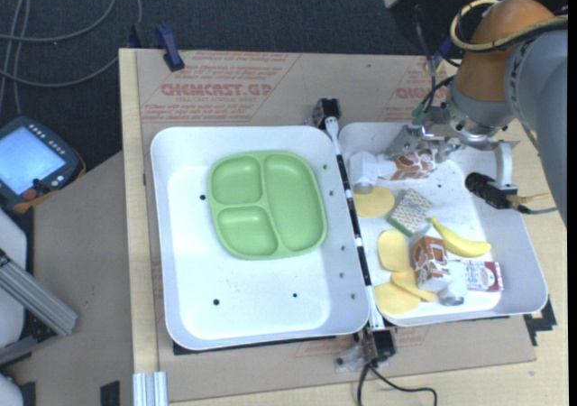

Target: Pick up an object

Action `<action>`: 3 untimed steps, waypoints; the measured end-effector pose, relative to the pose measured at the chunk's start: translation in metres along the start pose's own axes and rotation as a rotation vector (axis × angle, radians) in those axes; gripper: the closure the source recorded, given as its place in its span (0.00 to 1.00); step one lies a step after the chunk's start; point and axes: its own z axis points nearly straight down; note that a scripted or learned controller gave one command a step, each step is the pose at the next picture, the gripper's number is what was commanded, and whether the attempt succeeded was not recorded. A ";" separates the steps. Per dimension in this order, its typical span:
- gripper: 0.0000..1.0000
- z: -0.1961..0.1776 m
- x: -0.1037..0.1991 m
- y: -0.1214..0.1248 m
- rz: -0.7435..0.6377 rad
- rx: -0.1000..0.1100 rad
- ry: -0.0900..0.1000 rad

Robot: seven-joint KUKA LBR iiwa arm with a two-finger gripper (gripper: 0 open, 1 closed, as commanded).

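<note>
Camera view: red print on the brown board [216, 88] reads roughly "CHEMCAST". The left bin [180, 287] holds a green divided plate [268, 204]. In the right bin [532, 282], a red-and-white packet [416, 163] lies just under the gripper [424, 135], apparently touching it; I cannot tell whether the fingers are spread or closed.

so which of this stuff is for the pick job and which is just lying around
For the job:
- pincer
- red-and-white packet under it
- banana, yellow slices, carton, checked packet
- right bin

Lying about:
- green tray in left bin
- blue clip
- handheld screen
</note>
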 end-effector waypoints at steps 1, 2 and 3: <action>1.00 -0.012 -0.002 0.002 0.000 -0.006 -0.005; 0.00 -0.012 -0.002 0.002 0.001 -0.006 -0.005; 0.00 0.000 0.019 0.003 0.001 -0.003 -0.001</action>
